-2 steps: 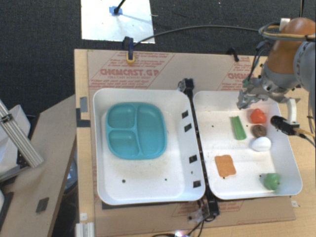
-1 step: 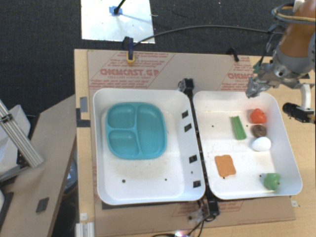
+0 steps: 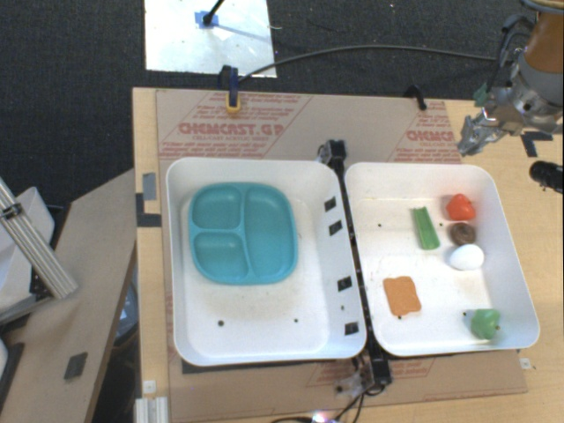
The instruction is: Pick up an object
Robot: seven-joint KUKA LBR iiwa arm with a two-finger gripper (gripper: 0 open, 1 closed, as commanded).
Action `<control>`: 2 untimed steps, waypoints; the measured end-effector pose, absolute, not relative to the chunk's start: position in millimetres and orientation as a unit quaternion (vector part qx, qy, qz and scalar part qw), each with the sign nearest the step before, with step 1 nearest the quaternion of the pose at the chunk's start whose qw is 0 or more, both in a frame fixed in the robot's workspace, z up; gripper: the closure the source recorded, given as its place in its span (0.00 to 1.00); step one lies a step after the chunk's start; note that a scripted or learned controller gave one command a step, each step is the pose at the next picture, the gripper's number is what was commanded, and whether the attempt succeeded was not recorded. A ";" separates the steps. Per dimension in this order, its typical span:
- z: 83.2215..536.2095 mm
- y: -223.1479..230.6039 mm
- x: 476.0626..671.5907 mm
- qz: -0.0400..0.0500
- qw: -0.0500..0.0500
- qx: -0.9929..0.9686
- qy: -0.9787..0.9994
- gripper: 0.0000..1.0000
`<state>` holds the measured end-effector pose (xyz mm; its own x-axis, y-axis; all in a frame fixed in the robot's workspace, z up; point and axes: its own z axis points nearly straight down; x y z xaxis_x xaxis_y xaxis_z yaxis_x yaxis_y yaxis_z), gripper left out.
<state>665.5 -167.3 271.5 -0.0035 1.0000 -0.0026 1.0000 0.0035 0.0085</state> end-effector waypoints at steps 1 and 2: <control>295.0 -167.1 666.8 0.002 0.003 0.705 0.709 1.00; 280.3 -126.1 654.6 0.000 0.000 0.704 0.710 1.00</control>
